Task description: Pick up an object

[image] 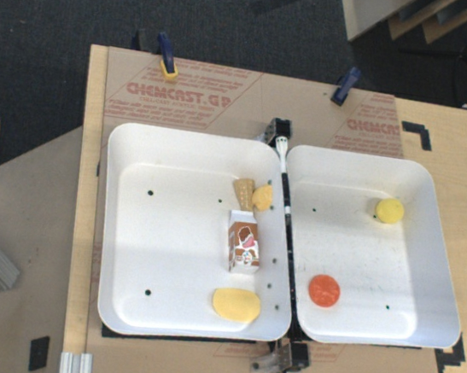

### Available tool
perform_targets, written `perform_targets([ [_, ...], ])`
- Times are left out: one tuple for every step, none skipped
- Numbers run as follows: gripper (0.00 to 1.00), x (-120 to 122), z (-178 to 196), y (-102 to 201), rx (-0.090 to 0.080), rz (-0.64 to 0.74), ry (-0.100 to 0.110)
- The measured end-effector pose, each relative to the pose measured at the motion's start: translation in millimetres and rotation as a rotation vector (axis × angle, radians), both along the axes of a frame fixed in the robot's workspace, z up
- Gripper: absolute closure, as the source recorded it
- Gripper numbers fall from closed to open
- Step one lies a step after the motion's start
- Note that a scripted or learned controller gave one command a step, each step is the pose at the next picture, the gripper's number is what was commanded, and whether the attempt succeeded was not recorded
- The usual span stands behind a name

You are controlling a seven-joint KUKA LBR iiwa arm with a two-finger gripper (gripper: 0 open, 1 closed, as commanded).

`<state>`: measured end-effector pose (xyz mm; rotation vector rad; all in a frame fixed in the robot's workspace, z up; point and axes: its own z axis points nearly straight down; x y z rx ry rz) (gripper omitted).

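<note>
Lowest in frame, a pale yellow oval lump (236, 304) sits in the left white plastic bin (115, 234), clear of neighbours, so I'd drop straight down and pinch its short width; jaw state: cannot tell.

a lab bench: white bins (118, 208) on clamped (blue clamps (167, 58)) cardboard sheet (254, 98), cables.

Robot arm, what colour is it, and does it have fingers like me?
By the rig's description it is grey, with an orange band above the wrist, and its end effector has two fingers. What I can point to here are the two white bins: the left bin and the right bin, the side it reaches in from.
</note>
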<state>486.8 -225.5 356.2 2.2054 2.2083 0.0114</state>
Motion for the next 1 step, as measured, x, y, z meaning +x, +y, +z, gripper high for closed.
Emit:
perform_targets([
  [1.00,-7.3,189.5,26.1,0.001,0.002,-0.002],
])
